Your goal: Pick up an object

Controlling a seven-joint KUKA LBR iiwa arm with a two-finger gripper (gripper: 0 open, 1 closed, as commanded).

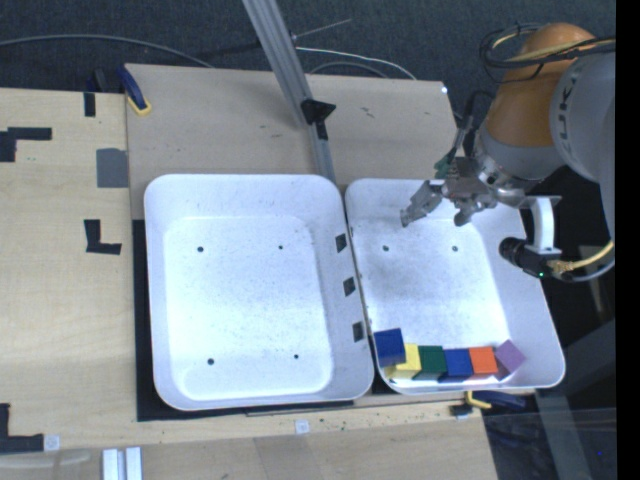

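left white bin [160,268], slanted metal pole [275,38]

Even bright overhead light, soft shadows, slight glare on white bins [240,190], mild blur

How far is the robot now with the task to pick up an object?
Nothing looks done yet. The end effector is open and holds nothing, above the far end of the right bin. The coloured blocks lie in a row along that bin's near edge, apart from it. Left: reach them, grasp one, lift it.
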